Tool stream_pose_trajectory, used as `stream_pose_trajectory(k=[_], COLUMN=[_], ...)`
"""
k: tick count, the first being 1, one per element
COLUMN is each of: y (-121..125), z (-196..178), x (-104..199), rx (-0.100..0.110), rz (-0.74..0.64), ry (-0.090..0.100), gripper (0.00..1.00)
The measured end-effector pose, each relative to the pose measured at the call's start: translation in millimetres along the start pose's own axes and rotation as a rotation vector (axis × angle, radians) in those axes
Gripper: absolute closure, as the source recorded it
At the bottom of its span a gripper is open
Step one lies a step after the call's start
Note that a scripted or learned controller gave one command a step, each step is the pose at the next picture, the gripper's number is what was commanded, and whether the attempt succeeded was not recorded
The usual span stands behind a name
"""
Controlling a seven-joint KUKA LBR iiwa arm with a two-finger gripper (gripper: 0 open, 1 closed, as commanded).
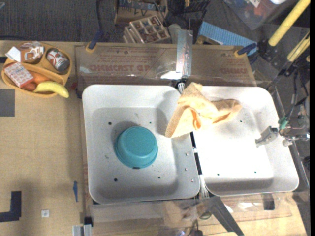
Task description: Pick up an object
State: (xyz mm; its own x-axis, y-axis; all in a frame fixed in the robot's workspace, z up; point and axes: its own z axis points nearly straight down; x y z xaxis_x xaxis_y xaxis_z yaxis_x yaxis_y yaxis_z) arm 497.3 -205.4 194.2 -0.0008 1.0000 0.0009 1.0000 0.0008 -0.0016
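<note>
A teal bowl [137, 147] lies upside down in the left bin [98, 102], a little left of its middle. A crumpled yellow and orange cloth [199, 112] is draped over the divider between the two bins, with most of it in the upper left of the right bin [236, 176]. A small grey gripper [267, 135] sits low at the right bin's right side, well apart from the cloth and the bowl. Nothing shows in its grasp.
At the far left, on the bench, a yellow tray [29, 80] holds a banana [51, 88] and packaged food. A metal strip [183, 58] stands behind the bins. Cables and frame parts [295, 117] crowd the right edge.
</note>
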Motion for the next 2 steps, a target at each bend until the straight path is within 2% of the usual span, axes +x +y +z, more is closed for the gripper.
stream_pose_trajectory(k=[1,2], y=[35.0,106.0], z=[-37.0,4.6], x=[66.7,97.3], rx=[-0.006,-0.007], rz=[-0.275,-0.627], ry=[-0.004,-0.004], gripper=[0.0,0.0])
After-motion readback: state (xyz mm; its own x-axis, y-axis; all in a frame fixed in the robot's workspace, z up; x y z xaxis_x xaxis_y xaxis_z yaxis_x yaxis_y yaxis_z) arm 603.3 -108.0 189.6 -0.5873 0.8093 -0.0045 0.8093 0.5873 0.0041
